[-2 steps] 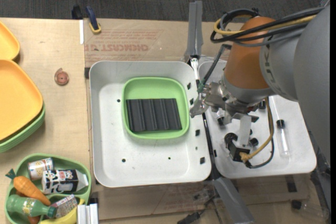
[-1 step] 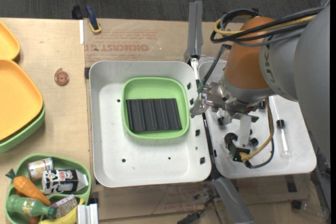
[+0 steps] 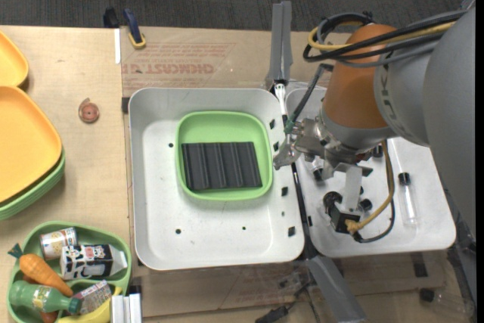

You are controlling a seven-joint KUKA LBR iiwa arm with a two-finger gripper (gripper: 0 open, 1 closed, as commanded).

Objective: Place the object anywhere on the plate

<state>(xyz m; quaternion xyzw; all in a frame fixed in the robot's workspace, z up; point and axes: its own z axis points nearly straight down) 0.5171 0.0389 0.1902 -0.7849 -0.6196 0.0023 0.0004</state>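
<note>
A green square plate (image 3: 224, 128) sits in the left white bin (image 3: 151, 185). Flat on the plate's middle lies a dark grey ribbed rectangular object (image 3: 221, 166). My gripper (image 3: 342, 165) hangs over the right bin (image 3: 423, 231), near its left side and to the right of the plate. The orange and grey wrist above covers much of it. I see nothing held under it.
A thin clear tube (image 3: 407, 197) lies at the right bin's right side. On the bench to the left are stacked yellow plates (image 3: 26, 140), a small pink disc (image 3: 90, 111) and a green bowl (image 3: 113, 247) with toy food and cans.
</note>
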